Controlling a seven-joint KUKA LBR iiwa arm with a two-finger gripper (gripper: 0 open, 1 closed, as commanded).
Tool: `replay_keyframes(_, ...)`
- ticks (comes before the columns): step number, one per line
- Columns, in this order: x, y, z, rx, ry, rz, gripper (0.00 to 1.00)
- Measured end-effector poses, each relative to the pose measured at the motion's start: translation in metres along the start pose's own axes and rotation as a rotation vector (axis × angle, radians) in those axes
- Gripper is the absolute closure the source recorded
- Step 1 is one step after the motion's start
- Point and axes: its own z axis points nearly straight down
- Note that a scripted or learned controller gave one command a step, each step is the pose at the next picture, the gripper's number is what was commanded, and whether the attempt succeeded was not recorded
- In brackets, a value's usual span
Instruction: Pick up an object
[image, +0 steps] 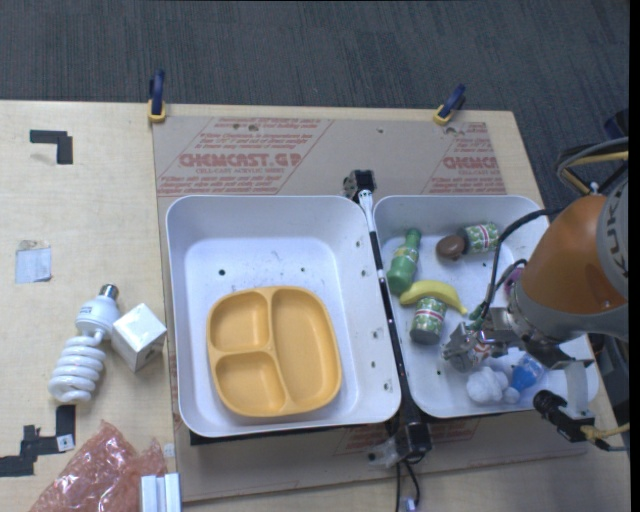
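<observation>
The right bin (440, 215) holds a green bottle (404, 260), a yellow banana (431, 293), a small green-labelled can (429, 320), a brown ball-like thing (451, 246), a second labelled can (481, 236), a white lump (487, 385) and a blue-and-white item (523, 377). My gripper (466, 348) is low in this bin, just right of the small can and above the white lump. The arm's orange band (578, 260) hangs over the bin's right side. Nothing shows between the fingers.
The left bin (190, 240) carries a yellow three-compartment plate (272, 350). Left of the bins on the bench lie a spiral light bulb (82, 352), a white cube (138, 336) and a red mesh bag (98, 468). Clamps sit at the board's far corners.
</observation>
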Motion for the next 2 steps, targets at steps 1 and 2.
replay_keyframes(1,0.030,0.016,-0.090,0.000,-0.001,-0.003,1.00)
replay_keyframes(2,0.070,0.026,-0.090,0.003,0.000,-0.004,1.00)
